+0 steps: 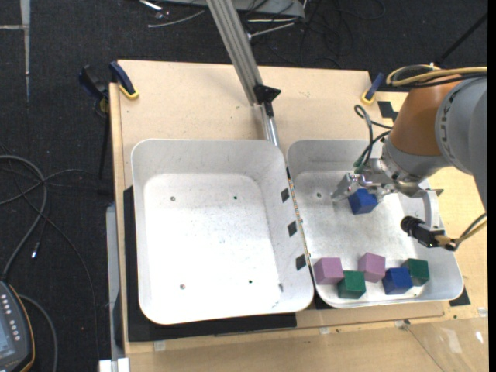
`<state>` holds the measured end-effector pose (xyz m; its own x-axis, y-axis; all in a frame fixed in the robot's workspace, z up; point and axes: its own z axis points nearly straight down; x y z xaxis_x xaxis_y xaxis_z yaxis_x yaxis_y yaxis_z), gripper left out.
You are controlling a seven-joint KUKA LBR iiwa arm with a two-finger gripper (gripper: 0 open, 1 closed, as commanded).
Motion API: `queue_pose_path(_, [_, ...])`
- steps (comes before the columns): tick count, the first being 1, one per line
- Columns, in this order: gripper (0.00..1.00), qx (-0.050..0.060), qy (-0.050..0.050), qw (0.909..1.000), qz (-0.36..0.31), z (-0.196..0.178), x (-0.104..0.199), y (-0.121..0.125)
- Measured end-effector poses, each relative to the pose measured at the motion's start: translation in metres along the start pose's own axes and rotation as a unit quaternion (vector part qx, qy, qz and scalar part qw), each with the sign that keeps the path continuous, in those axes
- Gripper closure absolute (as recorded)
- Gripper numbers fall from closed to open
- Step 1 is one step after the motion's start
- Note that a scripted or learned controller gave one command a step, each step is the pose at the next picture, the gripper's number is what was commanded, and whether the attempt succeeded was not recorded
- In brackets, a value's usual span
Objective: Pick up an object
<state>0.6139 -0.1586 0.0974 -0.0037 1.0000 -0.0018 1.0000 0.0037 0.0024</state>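
Observation:
My gripper [356, 191] hangs over the back half of the right bin [325, 157], below the orange-banded wrist. A blue cube [362, 202] sits tilted right under it, touching or nearly touching its metal tip; I cannot tell whether the cube is gripped or resting on the bin floor. Along the right bin's front edge lie a purple cube [328, 269], a green cube [353, 284], a second purple cube [373, 265], a second blue cube [397, 279] and a second green cube [418, 270].
The left bin [155, 161] stands beside the right one, sharing a raised middle wall. A slanted metal pole [236, 45] runs from the back to the bins' junction. Clamps [124, 80] sit on the bench's back corners. Cables trail from the wrist [422, 231].

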Motion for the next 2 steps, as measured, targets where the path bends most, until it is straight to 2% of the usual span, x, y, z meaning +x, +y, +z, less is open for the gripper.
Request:
queue_pose_path(1, [0.0,-0.003,-0.001,1.0,0.003,-0.074,-0.02,-0.015])
queue_pose_path(2, [0.0,-0.003,0.0,1.0,-0.001,-0.113,0.005,0.039])
